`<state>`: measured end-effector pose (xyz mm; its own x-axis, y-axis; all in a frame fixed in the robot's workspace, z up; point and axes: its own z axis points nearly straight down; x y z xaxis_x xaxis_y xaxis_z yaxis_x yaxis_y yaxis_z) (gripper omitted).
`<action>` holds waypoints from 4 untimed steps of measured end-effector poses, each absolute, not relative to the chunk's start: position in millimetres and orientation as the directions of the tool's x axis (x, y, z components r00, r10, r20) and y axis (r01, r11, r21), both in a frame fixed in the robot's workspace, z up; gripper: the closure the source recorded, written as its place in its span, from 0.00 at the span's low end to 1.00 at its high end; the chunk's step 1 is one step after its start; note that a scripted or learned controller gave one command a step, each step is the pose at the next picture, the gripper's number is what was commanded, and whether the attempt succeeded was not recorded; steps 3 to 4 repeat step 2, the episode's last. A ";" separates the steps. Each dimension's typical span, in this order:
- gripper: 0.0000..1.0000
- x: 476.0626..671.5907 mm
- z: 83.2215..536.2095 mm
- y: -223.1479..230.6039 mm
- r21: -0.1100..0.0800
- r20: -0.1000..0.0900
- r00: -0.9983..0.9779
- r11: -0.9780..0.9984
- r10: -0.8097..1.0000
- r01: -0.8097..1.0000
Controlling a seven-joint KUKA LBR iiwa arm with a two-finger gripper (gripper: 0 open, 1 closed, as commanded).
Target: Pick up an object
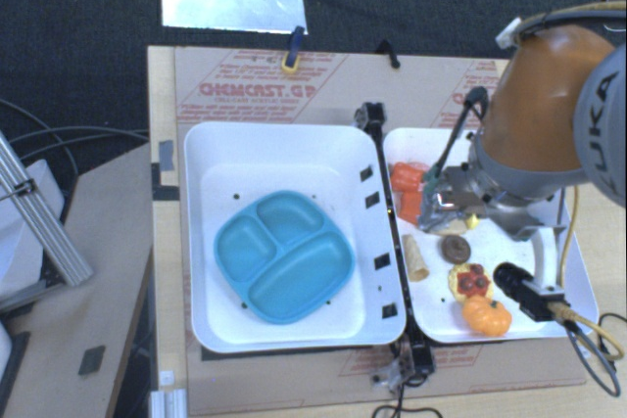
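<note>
An orange-red object (407, 183), soft-edged and matte like moulded plastic, is seen in the right bin (583, 284) against its left wall, towards the far end. The gripper (438, 204) is placed just beside it on the right, low in the bin, with its metal parts touching or nearly touching the object's near right corner. Whether the fingers are parted or closed cannot be told, and nothing is shown held between them. The approach or grasp step is judged to be in hand; a firm closure on the object and a straight lift clear of the bin wall would be called for next. Nearer in the same bin, a pale cylindrical piece (416, 257), a brown rounded disc (457, 249), a yellow piece topped with red (469, 281) and a glossy orange pumpkin-like toy (487, 317) are clustered close together. In the left bin (225, 147), a smooth blue divided plate (283, 255) with three compartments is laid flat.
</note>
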<state>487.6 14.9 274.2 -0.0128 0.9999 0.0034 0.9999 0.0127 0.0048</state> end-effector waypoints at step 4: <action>1.00 487.9 321.2 93.6 0.010 0.003 -0.007 0.007 1.000 1.000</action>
